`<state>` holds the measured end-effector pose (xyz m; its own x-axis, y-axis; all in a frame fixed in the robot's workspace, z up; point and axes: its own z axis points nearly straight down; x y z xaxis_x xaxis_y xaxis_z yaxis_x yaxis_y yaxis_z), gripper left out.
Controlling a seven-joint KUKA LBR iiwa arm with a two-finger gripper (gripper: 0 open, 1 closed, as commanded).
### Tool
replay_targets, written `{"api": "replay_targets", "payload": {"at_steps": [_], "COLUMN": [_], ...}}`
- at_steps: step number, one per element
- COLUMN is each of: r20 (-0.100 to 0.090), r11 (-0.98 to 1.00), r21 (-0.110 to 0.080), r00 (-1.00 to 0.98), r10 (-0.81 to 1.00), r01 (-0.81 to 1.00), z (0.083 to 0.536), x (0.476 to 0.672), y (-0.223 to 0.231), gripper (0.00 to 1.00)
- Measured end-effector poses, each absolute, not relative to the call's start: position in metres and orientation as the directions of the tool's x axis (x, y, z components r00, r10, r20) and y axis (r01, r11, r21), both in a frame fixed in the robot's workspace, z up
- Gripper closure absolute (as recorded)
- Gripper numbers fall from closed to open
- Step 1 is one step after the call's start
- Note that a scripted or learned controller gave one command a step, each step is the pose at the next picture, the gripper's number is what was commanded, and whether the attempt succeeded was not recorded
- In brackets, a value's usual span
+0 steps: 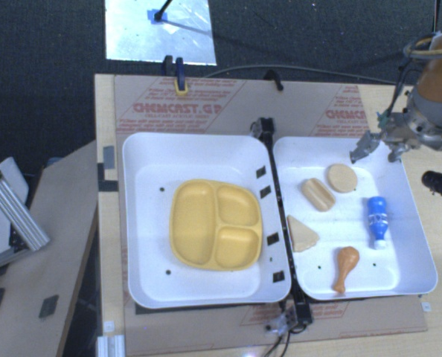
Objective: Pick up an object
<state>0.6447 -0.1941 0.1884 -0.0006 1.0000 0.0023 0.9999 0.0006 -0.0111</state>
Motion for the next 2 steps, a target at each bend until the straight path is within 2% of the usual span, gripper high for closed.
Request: {"api": "replay_targets", "payload": {"at_steps": [1,2], "r20": [0.000,0.000], "r11": [0.004,0.004], "r21": [0.002,-0.001], "r00": [-0.004,-0.004], "r10": [1.000,1.000], "r01": [1.000,1.000], "z": [0.197,0.136], "x": [0.648,0.646], "y": [-0.194,-0.189], "gripper": [0.00,0.00]}}
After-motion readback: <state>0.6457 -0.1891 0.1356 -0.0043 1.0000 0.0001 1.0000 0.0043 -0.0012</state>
